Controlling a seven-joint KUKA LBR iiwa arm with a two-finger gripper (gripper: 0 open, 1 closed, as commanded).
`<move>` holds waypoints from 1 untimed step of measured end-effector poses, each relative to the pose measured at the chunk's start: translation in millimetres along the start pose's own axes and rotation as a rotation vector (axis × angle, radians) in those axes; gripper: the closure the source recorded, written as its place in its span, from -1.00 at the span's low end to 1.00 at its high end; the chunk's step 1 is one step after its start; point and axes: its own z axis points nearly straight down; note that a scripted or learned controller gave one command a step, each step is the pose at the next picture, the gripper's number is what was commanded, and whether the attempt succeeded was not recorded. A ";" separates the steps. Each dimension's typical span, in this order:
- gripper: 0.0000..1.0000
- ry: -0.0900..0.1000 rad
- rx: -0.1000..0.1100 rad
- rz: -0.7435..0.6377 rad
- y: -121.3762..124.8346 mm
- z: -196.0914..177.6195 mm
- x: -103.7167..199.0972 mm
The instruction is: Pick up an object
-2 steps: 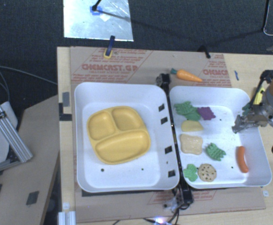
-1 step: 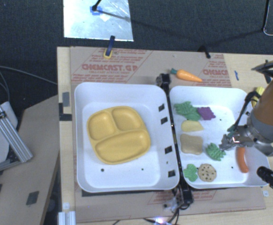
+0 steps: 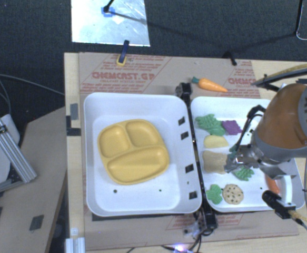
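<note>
Camera view: the end effector (image 3: pixel 236 161) sits low in the right bin (image 3: pixel 248 105), at about the bin's centre, with the orange-banded arm (image 3: pixel 285 123) coming in from three o'clock. Whether it is wide, narrow or holding anything I cannot tell; the tip is a dark blur against the toys.

Just at its nine o'clock lies a tan bread slice (image 3: pixel 214 161), touching or nearly so. A pale yellow piece (image 3: pixel 215 141) is at its eleven o'clock, a green leafy piece (image 3: pixel 209 122) and a purple piece (image 3: pixel 231 126) further toward twelve. A second green piece (image 3: pixel 244 173) lies under the tip at five o'clock, a cookie (image 3: pixel 232 194) and another green piece (image 3: pixel 214 193) toward six to seven. An orange item (image 3: pixel 272 184) shows at four o'clock, partly hidden.

To do this step well, I would settle on one target, probably the bread slice or the green piece beneath the tip, centre over it, and avoid catching two neighbours at once, since things are crowded. Lift straight up and check something is truly held.

The left bin (image 3: pixel 95 120) holds a yellow divided plate (image 3: pixel 133 151). A toy carrot (image 3: pixel 210 84) lies on the worktop at the right bin's twelve o'clock.

Writing: the cardboard sheet (image 3: pixel 158 67) under the bins reads "CHEMCAST GP" in red at the left bin's twelve o'clock, and again, partly cut off, at upper right.
</note>
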 end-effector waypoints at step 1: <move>1.00 0.001 -0.007 -0.006 1.7 -42.3 83.6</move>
